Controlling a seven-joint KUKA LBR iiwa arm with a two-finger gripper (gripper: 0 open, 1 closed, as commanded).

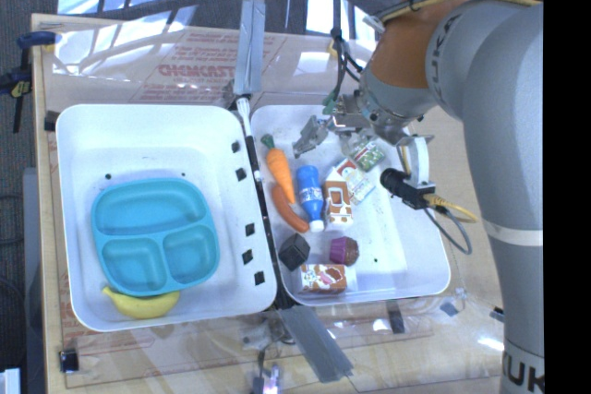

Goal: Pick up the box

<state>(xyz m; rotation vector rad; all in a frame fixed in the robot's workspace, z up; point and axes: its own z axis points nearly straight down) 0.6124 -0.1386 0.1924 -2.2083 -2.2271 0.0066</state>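
Camera view: the box (339, 203), judged light and stiff, is best pinched across its narrow sides; whether the gripper (355, 136) is released or clenched cannot be told.

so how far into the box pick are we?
Nothing looks done yet: the small brown-and-white carton box lies in the right white bin, beside the blue bottle. In hand: the gripper is low over the bin's far end, above the box, with nothing visibly between its fingers. Left: reach, grasp, lift.
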